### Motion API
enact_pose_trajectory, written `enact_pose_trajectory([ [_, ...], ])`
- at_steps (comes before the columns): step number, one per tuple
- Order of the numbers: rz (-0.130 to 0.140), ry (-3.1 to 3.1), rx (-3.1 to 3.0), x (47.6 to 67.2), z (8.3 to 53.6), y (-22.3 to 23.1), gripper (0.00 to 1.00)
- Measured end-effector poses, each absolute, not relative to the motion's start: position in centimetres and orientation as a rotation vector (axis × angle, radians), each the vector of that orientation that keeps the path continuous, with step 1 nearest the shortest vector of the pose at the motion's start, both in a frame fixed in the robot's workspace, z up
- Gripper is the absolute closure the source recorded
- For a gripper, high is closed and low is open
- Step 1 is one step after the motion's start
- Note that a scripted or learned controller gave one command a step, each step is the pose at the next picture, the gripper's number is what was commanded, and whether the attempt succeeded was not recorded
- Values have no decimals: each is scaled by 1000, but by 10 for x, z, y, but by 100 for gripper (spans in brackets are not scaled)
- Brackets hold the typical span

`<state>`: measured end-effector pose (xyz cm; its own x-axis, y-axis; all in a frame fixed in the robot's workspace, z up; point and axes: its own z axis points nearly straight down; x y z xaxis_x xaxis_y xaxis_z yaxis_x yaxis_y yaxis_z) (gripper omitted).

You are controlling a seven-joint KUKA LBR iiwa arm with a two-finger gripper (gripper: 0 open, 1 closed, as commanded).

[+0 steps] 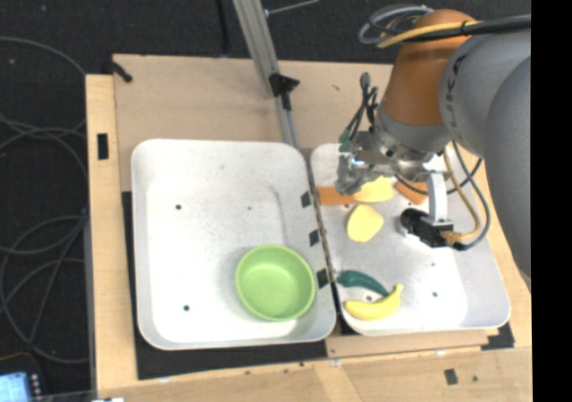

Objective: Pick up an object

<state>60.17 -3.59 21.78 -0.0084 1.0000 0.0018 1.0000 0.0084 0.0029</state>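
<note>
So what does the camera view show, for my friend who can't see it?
A grey and orange robot arm's gripper hangs over the right bin, above yellow pieces and a banana. A green bowl sits in the left bin.

you see a tan bench (pixel 197 101) bearing two white bins side by side: the left bin (pixel 206 186) and the right bin (pixel 465 293), touching along their inner edges, on a dark mat (pixel 128 213).
</note>
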Motion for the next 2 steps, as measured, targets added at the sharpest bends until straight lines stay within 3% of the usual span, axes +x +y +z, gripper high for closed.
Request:
enact_pose_trajectory([
  [2, 7, 2229, 2212, 654, 230, 63, 100],
])
